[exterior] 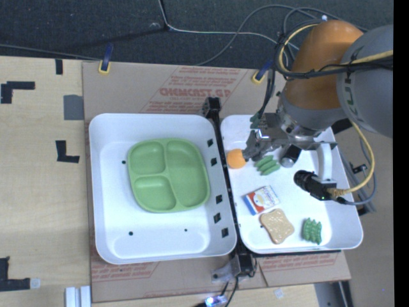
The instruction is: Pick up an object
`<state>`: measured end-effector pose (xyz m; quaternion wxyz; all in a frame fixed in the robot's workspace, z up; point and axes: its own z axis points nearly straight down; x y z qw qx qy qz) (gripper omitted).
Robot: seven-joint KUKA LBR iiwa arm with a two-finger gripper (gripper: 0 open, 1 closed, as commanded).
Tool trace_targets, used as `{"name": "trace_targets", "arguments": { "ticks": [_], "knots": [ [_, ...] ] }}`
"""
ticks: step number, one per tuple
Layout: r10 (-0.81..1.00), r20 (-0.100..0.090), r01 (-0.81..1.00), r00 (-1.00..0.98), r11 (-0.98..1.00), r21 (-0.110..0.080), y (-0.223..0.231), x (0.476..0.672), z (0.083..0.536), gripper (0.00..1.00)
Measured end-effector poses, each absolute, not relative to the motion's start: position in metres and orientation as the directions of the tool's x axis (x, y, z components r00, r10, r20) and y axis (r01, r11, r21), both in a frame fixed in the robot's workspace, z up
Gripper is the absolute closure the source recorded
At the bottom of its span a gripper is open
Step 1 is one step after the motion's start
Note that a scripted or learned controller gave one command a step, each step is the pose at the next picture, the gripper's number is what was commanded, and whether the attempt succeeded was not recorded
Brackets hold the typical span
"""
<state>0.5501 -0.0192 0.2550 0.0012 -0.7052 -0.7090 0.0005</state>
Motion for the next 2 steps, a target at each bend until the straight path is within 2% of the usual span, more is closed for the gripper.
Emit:
{"name": "trace_targets", "arguments": {
  "ticks": [1,2],
  "knots": [
    [1.0,0.0,1.0,-0.005,0.005,-0.002,0.034,0.545,0.254,1.0],
    [1.0,0.001,1.0,-0.007,0.007,-0.004,0.09,0.526,0.25,1.0]
  ]
}}
